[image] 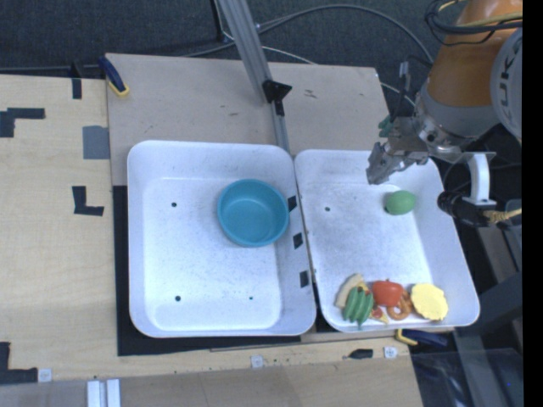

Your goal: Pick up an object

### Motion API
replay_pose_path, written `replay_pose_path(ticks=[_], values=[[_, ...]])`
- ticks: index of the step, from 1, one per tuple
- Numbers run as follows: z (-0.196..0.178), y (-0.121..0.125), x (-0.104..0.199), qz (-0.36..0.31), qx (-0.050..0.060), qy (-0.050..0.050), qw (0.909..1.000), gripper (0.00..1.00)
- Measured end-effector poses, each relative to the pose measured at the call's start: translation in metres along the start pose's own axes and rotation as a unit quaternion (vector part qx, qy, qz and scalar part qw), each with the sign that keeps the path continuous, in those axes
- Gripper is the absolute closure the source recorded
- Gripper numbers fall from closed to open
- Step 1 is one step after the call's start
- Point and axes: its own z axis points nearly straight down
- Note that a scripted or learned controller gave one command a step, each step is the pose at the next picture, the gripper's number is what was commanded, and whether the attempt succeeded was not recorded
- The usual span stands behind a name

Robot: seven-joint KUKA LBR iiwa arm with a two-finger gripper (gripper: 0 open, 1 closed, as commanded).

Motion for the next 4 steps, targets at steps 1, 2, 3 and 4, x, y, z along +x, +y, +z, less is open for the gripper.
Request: replay_pose_path(ticks=[1,2,3,4], values=[[0.011,-0.015,0.059,0.0,0.001,0.0,1.0,1.0],[0.022,-0.038,0.096,0.001,0.001,0.0,1.0,1.0],[0.033,-0.051,0.135,0.0,0.001,0.0,1.0,1.0],[0.049,-0.075,0.179,0.0,0.001,0.0,1.0,1.0]])
